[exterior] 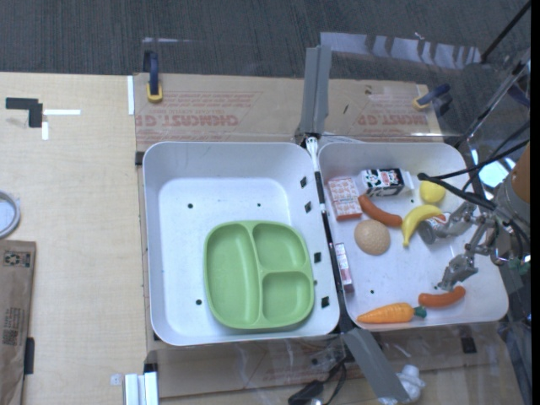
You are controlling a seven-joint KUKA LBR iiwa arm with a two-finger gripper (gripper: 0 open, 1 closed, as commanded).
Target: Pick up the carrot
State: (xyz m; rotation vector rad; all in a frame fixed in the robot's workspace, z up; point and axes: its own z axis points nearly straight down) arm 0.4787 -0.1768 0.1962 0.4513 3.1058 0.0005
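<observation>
- Claw [458,270] is hanging over the right bin [489,310], low near its right wall, with its metal fingers pointing down-left; I cannot tell whether it is released or clenched, and nothing is showing between its tips.
- Nearest the viewer, the carrot [387,314] is lying flat along the front edge of the right bin, its green end pointing right, apart from the claw.
- Just beside that green end, a small red pepper [442,296] is lying right under the claw's tips.
- Over in the left bin [169,226], a green divided plate [258,273] is sitting toward the front.
- Farther back in the right bin, a tan round bun [372,237] is resting near a banana [418,221], and a sausage [380,211] is slanting between them.
- Beyond those, a red-and-white packet [342,197], a black-and-white carton [385,181] and a lemon [432,192] are lining the back.
- Both bins are sitting on the wooden counter [67,226].
</observation>
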